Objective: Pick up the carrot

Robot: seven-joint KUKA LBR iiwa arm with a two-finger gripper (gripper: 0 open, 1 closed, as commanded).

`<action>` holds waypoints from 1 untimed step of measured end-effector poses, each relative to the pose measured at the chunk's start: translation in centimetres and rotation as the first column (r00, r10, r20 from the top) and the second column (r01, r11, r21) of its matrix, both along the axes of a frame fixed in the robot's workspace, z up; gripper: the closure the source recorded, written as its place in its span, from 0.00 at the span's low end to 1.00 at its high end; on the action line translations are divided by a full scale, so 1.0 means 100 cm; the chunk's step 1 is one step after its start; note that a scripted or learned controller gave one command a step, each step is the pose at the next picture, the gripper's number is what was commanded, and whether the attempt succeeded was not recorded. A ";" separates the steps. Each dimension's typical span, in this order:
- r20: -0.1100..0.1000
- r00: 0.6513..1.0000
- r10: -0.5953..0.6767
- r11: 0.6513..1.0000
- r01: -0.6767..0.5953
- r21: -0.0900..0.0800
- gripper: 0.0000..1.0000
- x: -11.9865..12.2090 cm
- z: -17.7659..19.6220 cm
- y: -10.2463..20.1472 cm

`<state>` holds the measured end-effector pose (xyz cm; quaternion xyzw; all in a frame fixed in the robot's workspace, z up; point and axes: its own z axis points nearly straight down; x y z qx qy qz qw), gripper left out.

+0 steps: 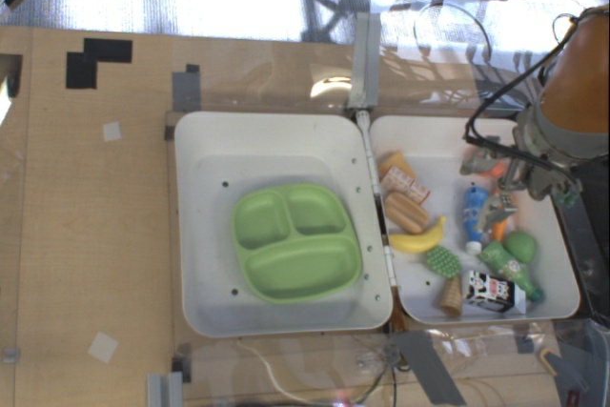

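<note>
Camera view, carrot [502, 226] mostly hidden under pincer [499, 205], long axis unclear, pincer's state cannot be told

Claw [498, 205] low, arm from right.

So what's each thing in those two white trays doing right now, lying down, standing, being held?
Green plate: flat in the left bin, nothing on it.
Banana: lying in the right bin.
Hot dog bun: lying beside the banana.
Blue bottle: lying down.
Milk carton: on its side.
Ice cream cone: lying down.
Green bottle: lying down.
Carrot: lying under the gripper, partly hidden; held or not, unclear.
</note>
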<state>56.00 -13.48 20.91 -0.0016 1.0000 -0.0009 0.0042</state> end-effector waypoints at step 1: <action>0.001 0.972 0.235 0.972 -0.235 -0.003 0.00 0.003 -0.014 -0.049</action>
